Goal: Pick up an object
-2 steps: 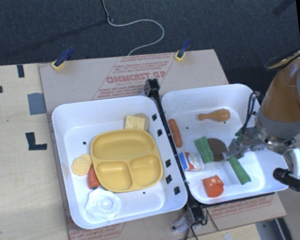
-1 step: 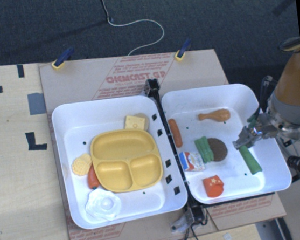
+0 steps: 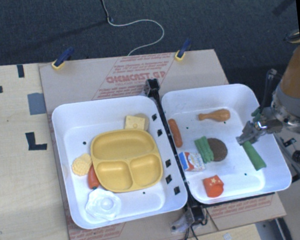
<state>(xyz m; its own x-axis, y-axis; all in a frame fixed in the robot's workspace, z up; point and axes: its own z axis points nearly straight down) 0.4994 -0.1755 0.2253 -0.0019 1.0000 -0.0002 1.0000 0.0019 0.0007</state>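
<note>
While end effector grip unclear, green stick lies just below it.

cam: 1, fixed overhead | slanted down | mid-range | both bins in frame, arm at right

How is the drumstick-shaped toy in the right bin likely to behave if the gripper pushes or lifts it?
The drumstick looks like moulded plastic, so probably stiff and light. Its rounded body lies flat on the smooth white bin, so a push would likely make it slide or roll. The narrow end tapers, so a grasp there may slip.
</note>
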